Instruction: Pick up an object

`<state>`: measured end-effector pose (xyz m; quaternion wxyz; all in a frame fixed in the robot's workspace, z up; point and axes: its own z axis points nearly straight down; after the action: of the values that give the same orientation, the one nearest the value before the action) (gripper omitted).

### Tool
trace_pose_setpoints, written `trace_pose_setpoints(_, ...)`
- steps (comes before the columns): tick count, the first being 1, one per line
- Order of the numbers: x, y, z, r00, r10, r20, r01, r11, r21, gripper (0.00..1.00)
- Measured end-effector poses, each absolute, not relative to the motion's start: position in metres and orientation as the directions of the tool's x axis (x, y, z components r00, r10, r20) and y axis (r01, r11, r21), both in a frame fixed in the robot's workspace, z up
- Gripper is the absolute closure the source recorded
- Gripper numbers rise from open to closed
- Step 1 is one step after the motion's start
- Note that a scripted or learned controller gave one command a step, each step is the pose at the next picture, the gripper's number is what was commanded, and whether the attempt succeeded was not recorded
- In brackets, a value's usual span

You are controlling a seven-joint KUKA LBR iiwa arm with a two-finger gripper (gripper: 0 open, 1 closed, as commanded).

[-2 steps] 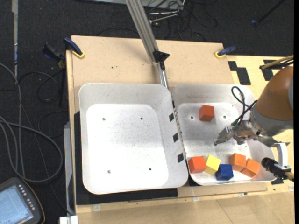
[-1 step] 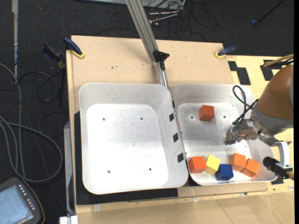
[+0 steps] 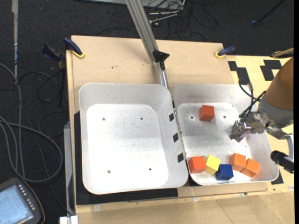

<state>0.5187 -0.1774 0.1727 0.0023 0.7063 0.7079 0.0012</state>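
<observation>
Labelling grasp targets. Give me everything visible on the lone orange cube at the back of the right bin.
The small orange cube looks matte and solid, with a lighter top face and darker sides. It sits flat, slightly turned, on the floor of the right white bin near its far wall. It stands alone, touching only the bin floor. The gripper is to its right, apart from it.

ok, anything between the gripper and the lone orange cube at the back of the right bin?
No. In the camera view, bare white bin floor separates the gripper from the orange cube.
</observation>
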Motion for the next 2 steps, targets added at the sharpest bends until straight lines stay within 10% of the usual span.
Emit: trace_pose_setpoints(2, 0.539, -0.121, 0.22, -0.009, 1.0, 0.001, 1.0, 0.009, 0.002, 1.0)
